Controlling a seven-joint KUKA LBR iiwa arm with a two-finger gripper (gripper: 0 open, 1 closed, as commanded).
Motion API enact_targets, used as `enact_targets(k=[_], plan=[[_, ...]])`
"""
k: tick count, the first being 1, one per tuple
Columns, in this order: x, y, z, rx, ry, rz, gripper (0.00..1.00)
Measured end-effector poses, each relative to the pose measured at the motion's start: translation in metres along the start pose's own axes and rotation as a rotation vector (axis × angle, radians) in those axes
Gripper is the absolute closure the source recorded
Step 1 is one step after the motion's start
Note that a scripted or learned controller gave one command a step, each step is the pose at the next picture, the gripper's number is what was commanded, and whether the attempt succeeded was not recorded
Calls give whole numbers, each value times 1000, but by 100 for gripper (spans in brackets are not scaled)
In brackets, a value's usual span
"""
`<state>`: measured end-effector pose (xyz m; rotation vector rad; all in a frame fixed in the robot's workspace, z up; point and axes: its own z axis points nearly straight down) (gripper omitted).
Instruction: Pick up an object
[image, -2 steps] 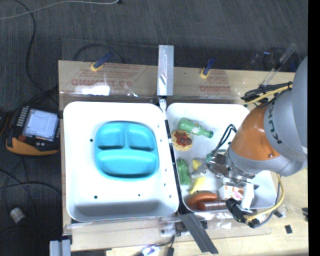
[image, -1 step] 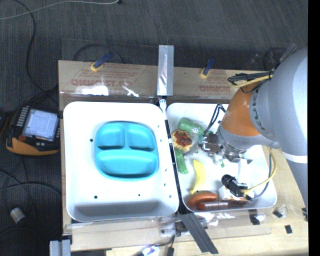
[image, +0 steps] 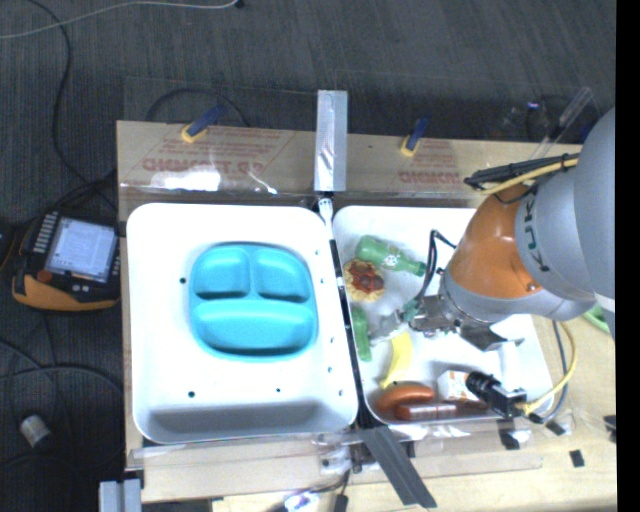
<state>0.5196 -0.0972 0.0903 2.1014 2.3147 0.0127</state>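
My gripper (image: 408, 316) hangs low over the middle of the right bin (image: 500, 222), under the orange wrist band (image: 490, 262). Just below it lies a yellow banana (image: 398, 358). To its left a green pickle-like piece (image: 360, 334) rests by the bin's left wall. Farther back are a green bottle (image: 388, 256) and a red and yellow pizza-like toy (image: 365, 280). Along the front wall lie a red-brown sausage (image: 412, 402) and a white and orange packet (image: 462, 384). The arm's body hides the right part of the bin.
The left bin (image: 160, 400) holds a blue divided plate (image: 252, 300). A metal post (image: 331, 140) stands behind the wall between the bins. Black cables and a connector (image: 495, 390) trail from the wrist over the right bin's front corner.
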Motion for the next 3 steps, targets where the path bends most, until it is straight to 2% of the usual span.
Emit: enact_targets(k=[1, 2, 3], plan=[[2, 1, -9, 2, 6, -1, 100], [-47, -34, -1, -1, 7, 190, 100], [32, 6, -159, 20, 1, 189, 100]])
